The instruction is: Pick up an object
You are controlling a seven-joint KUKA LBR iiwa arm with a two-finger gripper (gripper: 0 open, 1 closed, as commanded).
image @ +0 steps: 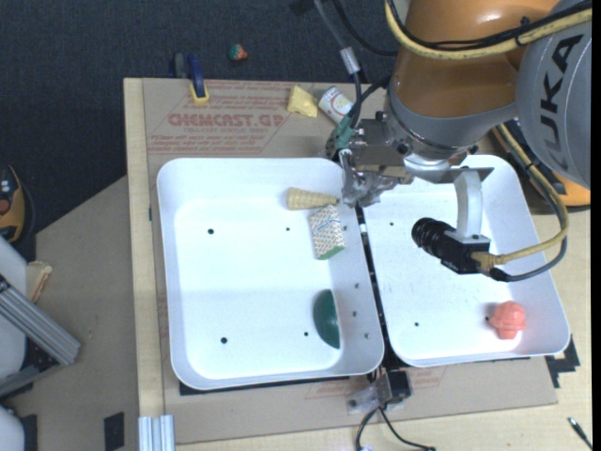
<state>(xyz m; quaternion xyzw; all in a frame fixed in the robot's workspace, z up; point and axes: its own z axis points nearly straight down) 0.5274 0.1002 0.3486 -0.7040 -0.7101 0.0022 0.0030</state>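
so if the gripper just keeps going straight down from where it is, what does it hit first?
Probably the raised rims between the two white bins: the gripper sits above that divider's top end. The tan cone and mesh-patterned object lie just left, so either could be clipped; depth is unclear.

left bin (188,280): cone (310,198), mesh pouch (327,231), green object (328,318) | right bin (526,336): pink object (508,319)
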